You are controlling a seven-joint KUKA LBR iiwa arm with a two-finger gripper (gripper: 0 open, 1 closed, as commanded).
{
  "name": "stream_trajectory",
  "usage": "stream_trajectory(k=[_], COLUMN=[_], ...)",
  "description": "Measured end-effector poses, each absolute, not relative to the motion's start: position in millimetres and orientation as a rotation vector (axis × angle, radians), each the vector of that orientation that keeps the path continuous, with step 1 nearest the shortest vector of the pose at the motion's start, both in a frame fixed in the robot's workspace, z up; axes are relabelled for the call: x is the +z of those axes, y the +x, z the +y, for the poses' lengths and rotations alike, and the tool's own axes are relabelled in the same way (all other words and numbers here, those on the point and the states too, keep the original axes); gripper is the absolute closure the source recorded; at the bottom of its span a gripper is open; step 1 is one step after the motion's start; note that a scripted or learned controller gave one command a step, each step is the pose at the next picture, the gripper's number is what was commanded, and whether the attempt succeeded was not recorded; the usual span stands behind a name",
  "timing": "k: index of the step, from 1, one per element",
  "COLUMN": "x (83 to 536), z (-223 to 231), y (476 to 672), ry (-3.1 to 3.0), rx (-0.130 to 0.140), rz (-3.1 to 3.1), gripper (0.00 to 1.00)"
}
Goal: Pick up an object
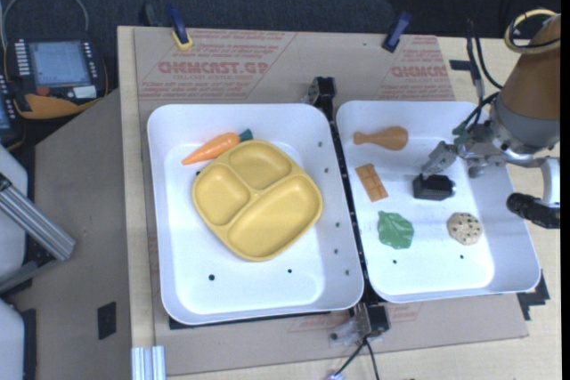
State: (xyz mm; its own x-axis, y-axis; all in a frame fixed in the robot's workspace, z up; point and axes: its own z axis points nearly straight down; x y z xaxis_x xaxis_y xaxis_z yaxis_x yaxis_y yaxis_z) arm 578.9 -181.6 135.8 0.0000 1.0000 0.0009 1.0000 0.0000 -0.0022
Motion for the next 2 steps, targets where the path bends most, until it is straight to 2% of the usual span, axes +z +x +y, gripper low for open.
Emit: stream_trajectory(k=[1,2], x=[82,96], z=[-181,-181], y=[577.4,579.5], ry=[-2.217,-2.222], rx=[0.005,-0.001], rz=[-2.216,-2.222], gripper=[0.00,1.00])
